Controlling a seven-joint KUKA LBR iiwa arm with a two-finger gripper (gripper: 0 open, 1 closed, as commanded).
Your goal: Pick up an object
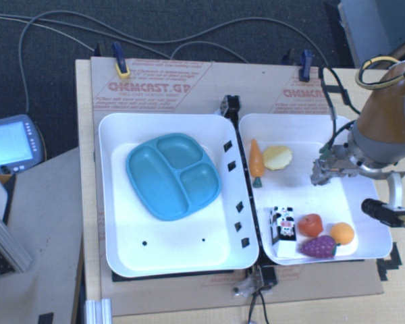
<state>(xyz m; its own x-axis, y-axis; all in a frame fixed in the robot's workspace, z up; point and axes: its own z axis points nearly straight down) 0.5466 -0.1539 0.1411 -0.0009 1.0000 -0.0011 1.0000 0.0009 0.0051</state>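
The grey arm with its orange band [385, 117] reaches in from the right, wrist bent down over the right bin [364, 194]. Its gripper [322, 174] hangs over the bin's bare middle, near no object; whether the claw is wide or narrow cannot be told from this angle.

The left bin [121, 235] holds a blue divided plate [173, 175], lying flat.

In the right bin, a carrot [256, 159] lies by the left wall, with a pale yellow piece [277, 158] just beside it. Along the front edge sit purple grapes [318, 247], a red tomato-like fruit [310, 225], an orange [342, 233] and a small black-and-white cow toy [283, 223].
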